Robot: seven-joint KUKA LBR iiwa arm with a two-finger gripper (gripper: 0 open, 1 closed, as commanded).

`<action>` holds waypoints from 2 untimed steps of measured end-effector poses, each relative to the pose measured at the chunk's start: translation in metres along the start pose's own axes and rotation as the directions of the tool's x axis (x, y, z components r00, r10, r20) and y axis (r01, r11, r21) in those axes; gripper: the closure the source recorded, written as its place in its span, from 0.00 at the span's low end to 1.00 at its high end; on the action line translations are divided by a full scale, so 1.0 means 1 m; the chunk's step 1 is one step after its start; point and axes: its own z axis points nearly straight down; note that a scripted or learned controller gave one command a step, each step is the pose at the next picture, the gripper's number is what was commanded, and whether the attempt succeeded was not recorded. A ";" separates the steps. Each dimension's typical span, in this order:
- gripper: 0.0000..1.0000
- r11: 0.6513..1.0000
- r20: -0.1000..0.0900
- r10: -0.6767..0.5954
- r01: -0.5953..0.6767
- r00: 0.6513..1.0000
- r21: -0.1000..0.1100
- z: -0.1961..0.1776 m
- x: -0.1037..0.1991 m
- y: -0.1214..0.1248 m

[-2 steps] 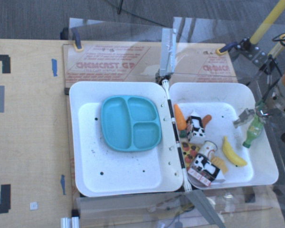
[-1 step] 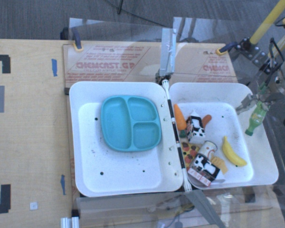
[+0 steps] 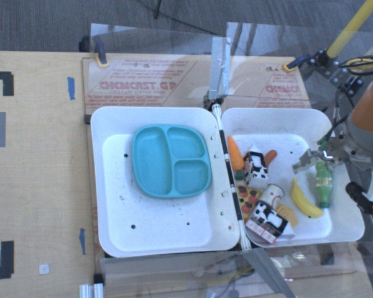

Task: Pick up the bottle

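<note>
The gripper (image 3: 321,157) is seen over the right bin (image 3: 345,225), at its right side. The bottle (image 3: 324,185), green with a pale cap, is placed directly below the gripper, and its top appears to be touched by the metal parts. How far the fingers are open cannot be told, and a firm hold is not shown. The bottle is judged to be still on the bin floor, so the lift is left. A banana (image 3: 305,200) is lying just beside it, toward the left.

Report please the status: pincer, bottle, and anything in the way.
Pincer over right bin, right at top of green bottle. Bottle lying in bin, not lifted. Banana close beside bottle.
</note>
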 end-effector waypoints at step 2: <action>1.00 1.000 0.010 0.002 -0.002 1.000 -0.025 0.015 0.001 -0.016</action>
